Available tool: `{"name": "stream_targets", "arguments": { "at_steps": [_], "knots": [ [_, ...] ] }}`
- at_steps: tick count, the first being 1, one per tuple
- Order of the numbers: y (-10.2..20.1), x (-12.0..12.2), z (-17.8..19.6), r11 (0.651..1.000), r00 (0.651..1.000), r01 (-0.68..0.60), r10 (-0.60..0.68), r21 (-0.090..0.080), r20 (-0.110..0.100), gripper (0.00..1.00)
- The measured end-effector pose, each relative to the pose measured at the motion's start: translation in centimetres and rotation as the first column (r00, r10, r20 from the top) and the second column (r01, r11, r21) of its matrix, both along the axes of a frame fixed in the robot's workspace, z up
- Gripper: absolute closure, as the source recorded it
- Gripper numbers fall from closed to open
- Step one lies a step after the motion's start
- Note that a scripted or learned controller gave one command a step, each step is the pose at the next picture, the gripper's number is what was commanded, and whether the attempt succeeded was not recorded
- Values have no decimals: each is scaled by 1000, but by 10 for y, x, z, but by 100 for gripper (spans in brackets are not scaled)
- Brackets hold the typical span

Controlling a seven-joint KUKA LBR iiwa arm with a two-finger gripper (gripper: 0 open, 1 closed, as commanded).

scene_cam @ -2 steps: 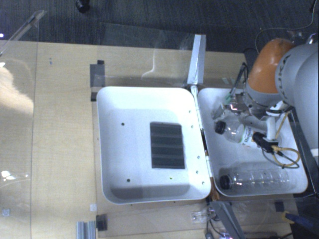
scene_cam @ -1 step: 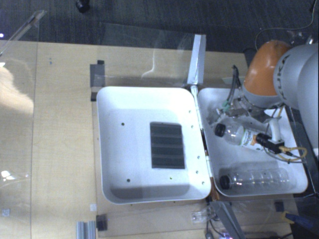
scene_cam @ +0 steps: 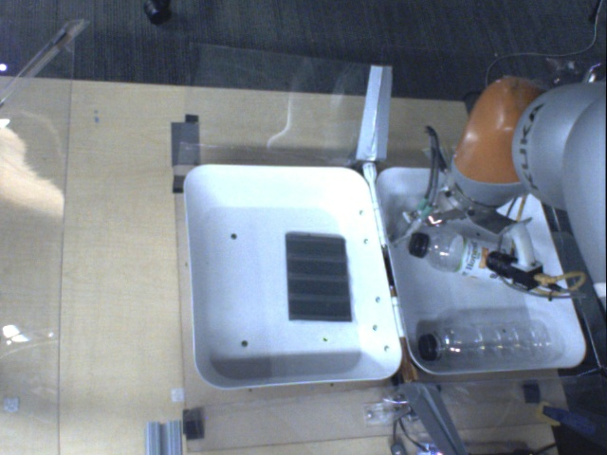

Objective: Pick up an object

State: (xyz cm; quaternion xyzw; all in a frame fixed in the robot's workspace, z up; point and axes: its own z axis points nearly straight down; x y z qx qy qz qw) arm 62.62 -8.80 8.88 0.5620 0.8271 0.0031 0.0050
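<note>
Arm over the right bin, two bottles below it.

The arm [scene_cam: 531, 150] reached into the right bin [scene_cam: 569, 349], its gripper [scene_cam: 438, 214] low beside a small clear bottle [scene_cam: 450, 252] lying on its side; whether it gripped anything could not be told. A larger clear bottle [scene_cam: 488, 342] lay along the near wall. The left bin [scene_cam: 218, 282] held a dark ribbed pad [scene_cam: 318, 276].
</note>
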Motion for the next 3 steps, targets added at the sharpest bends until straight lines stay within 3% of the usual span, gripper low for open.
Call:
{"name": "stream_targets", "arguments": {
  "at_steps": [1, 2, 3],
  "knots": [
    [-30, -21, 26, 996, 996, 87, -87, 2, -6, 0],
    [-76, -20, 45, 939, 939, 343, -343, 2, -5, 0],
    [-76, -21, 3, 987, 987, 161, -161, 2, 6, 0]
  ]
}}
